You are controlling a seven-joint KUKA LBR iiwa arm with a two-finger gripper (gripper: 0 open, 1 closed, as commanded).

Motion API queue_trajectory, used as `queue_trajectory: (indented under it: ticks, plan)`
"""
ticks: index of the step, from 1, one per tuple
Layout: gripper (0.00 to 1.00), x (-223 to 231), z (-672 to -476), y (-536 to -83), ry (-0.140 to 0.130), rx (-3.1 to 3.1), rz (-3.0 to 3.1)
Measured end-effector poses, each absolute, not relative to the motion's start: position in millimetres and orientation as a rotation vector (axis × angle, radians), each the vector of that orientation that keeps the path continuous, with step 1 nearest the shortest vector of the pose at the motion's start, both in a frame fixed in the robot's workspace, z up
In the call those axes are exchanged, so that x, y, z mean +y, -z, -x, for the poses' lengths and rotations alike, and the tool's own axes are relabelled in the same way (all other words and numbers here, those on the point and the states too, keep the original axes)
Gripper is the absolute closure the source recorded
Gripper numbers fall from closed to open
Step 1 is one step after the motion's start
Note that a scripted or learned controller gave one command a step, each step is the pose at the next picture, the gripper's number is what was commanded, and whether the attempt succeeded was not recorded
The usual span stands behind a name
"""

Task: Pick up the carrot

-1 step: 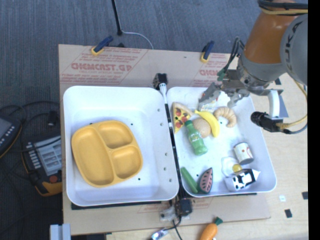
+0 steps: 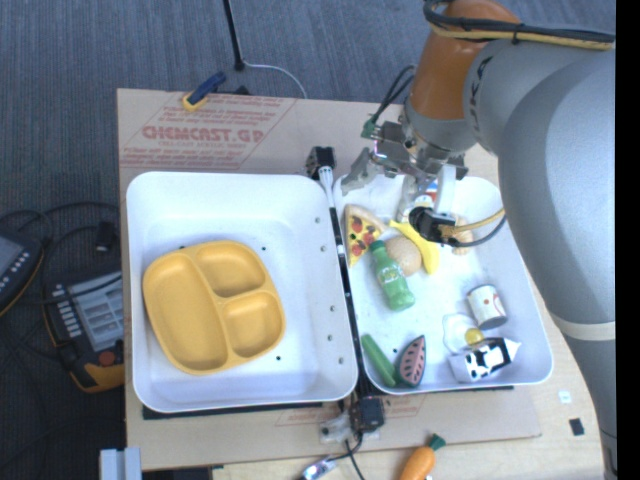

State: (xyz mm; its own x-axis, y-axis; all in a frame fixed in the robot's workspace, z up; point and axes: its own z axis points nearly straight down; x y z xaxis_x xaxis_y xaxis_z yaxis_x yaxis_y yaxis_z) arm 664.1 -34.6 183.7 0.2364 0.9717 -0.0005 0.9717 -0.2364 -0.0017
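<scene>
Carrot [image 2: 419,462] far from jaws [image 2: 415,193]

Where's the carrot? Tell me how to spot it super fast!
Find the two white bins on the brown board, then look below the right bin's near edge. The carrot lies outside both bins, at the picture's bottom edge. It is the only orange toy with a green top, apart from the toys heaped in the bin.

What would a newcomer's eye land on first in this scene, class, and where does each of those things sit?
First the big grey arm with its orange band, reaching in from the right over the far end of the right bin, which is crowded with toy food. Next the yellow divided tray in the left bin. Then the carrot, lying outside both bins at the bench's near edge.
</scene>
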Motion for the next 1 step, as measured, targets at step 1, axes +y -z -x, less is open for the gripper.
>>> queue_trajectory:
  ticks: [1]
  plan:
    - [0.0, -164.4, -646.6, -100.1, 0.005, -1.916, 2.496]
